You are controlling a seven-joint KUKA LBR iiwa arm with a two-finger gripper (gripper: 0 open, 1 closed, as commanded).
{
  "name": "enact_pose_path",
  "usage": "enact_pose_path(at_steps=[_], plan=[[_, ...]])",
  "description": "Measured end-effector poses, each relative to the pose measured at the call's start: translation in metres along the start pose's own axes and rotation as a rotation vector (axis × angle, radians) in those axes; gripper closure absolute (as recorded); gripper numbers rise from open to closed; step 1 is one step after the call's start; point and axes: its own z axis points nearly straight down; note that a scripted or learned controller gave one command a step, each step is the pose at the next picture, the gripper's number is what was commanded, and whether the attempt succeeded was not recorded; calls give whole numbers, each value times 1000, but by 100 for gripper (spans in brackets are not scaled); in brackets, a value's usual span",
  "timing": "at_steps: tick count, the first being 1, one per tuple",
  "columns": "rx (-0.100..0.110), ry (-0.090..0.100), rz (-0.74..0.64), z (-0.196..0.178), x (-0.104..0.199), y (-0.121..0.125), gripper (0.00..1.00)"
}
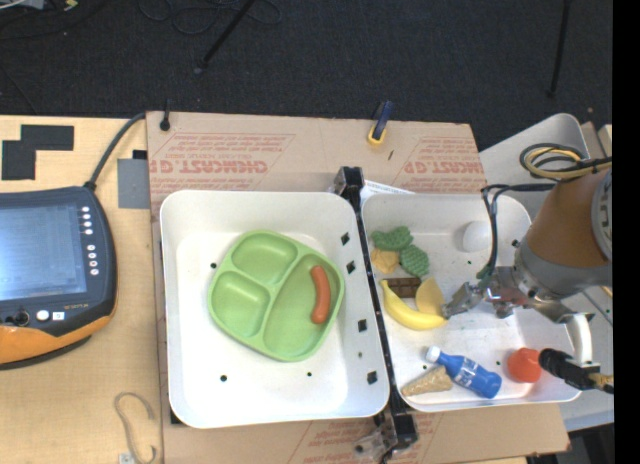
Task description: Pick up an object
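The right bin (520, 214) holds the loose things: one yellow banana (408, 313) near its left wall, one dark brown block (402, 286) touching the banana's upper side, one green leafy piece (401, 248) just above that, one pale yellow piece (430, 297) beside the banana's right end, one blue bottle (466, 372) lying on its side near the front edge, one tan wedge (428, 383) touching the bottle's cap end, one red ball-like object (523, 364) just right of the bottle, and one white ball (472, 236) near the back wall.

The hand (470, 298) is low in the middle of this bin, just right of the pale yellow piece; whether its fingers are wide or narrow cannot be told, and nothing shows between them. The grey arm with its orange band (563, 224) covers the bin's right side.

The left bin (195, 372) carries one green divided tray (272, 295) with one red sausage (321, 293) in its right compartment. A black divider (367, 292) runs between the two bins.

On the tabletop (60, 382) to the left lies one tablet-like controller (45, 264) with an orange edge, well apart from the bins. A blue and yellow clamp (379, 124) sits at the cardboard's back edge. Open white floor shows in the right bin between the hand and the bottle.
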Motion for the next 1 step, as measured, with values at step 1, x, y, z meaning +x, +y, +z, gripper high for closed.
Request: enact_pose_path(at_steps=[1], plan=[[1,1,3,-10,-1,-1,100]])
